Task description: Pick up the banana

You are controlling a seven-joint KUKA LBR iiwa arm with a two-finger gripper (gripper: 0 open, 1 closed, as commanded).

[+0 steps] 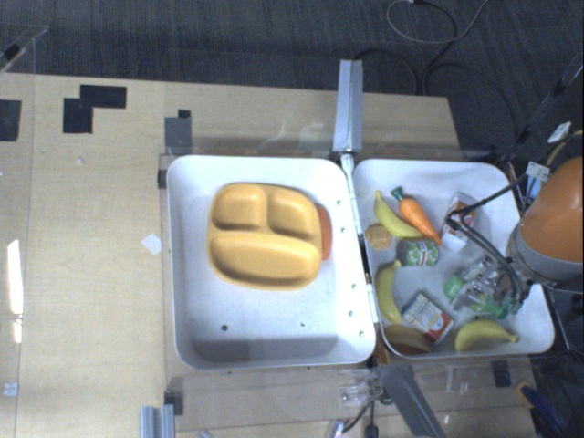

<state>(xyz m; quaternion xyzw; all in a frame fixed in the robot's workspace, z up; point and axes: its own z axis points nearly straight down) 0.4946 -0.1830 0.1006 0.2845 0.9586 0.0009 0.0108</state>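
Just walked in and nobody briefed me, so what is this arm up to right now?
A grey arm with an orange band reaches in from the right over the right bin, where its end effector sits low among the clutter. That bin holds three bananas: one by the carrot, one along the left wall, and one at the front just below the end effector. None looks lifted yet. The left bin holds a yellow divided tray.
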